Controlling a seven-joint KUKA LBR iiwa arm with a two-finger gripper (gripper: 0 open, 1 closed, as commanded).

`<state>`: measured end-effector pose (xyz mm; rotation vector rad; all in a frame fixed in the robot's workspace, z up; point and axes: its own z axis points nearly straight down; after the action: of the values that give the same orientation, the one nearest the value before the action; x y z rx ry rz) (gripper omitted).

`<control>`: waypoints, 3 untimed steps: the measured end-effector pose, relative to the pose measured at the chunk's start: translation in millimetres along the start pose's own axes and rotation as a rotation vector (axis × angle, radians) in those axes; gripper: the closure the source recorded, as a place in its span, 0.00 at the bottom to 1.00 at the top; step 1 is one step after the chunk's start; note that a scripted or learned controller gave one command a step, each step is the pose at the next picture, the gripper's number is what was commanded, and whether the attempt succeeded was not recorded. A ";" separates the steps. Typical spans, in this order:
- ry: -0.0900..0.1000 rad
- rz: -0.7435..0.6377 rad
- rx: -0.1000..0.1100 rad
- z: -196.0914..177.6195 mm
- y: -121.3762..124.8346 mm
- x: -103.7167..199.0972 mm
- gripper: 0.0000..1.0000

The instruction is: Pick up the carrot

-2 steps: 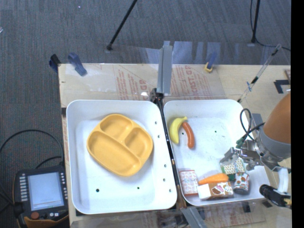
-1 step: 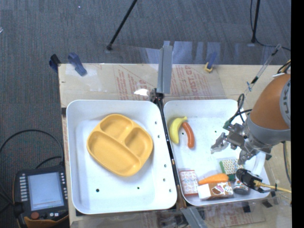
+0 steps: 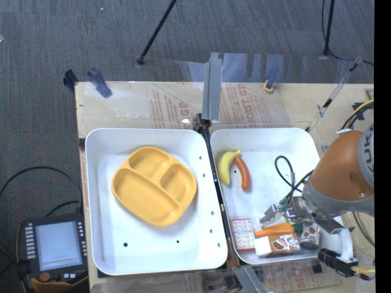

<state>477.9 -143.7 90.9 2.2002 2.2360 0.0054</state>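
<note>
Grey KUKA arm [image 3: 366,163], broad orange band above the wrist, black cable [image 3: 285,171] looped beside metallic gripper [image 3: 278,215]

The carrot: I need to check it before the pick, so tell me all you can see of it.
The small orange carrot, smooth and plastic-looking like a toy, lies flat and roughly level across the picture, near the front edge of the right white bin. It is slender and tapers slightly. The gripper sits just above its right end. A small white and brown carton lies against its front side; a red and white packet is just off its left tip. Actual contact is unclear.
</note>
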 end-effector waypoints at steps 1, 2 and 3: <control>-0.003 0.008 -0.002 -9.4 0.7 -3.3 1.00; -0.003 0.008 -0.001 -9.1 0.2 -3.2 0.00; -0.006 -0.031 -0.007 -1.6 2.5 51.5 0.00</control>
<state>479.6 -92.2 92.5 2.1589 2.2629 0.0069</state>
